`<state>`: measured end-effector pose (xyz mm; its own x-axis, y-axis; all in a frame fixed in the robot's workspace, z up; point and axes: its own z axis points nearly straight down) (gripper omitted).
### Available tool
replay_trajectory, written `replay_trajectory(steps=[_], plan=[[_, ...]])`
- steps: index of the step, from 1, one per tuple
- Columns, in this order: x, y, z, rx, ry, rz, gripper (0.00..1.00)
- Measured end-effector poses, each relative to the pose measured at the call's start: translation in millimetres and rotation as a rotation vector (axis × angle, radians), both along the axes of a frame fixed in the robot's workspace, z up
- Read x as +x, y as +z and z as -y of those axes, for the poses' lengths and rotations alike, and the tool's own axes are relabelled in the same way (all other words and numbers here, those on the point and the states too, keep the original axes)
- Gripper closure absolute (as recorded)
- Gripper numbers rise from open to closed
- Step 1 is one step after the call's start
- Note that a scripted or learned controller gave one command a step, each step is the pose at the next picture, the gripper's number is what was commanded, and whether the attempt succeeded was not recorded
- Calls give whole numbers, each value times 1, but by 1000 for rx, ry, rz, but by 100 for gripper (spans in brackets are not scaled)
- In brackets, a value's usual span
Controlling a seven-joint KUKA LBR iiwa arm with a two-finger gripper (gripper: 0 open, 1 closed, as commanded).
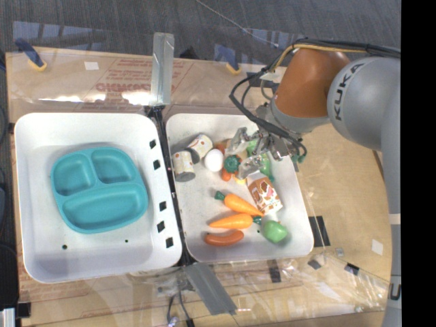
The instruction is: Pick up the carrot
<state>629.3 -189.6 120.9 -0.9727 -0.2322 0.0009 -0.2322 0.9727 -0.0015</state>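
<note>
Carrot: lay in right bin, near front, just above second carrot, apart from gripper. Read "KUKA" on grey arm. Saw red print on cardboard, too faint to read. Found teal divided plate in left bin. Could not tell whether gripper was apart or together among clutter. Could not read snack packet label.

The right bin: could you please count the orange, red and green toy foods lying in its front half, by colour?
Orange carrots: 2
Red sausage: 1
Green pear-like fruit: 1
Total: 4
</note>
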Motion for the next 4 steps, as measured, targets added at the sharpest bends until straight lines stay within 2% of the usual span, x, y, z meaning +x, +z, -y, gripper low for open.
replay_trajectory(steps=[1, 2, 3, 4], plan=[[-11, -13, 21, 1, -760, 4, 100], [-11, -13, 21, 1, -759, 4, 0], [-63, 19, -27, 2, -538, 3, 0], [-120, -31, -88, 3, -505, -5, 0]])
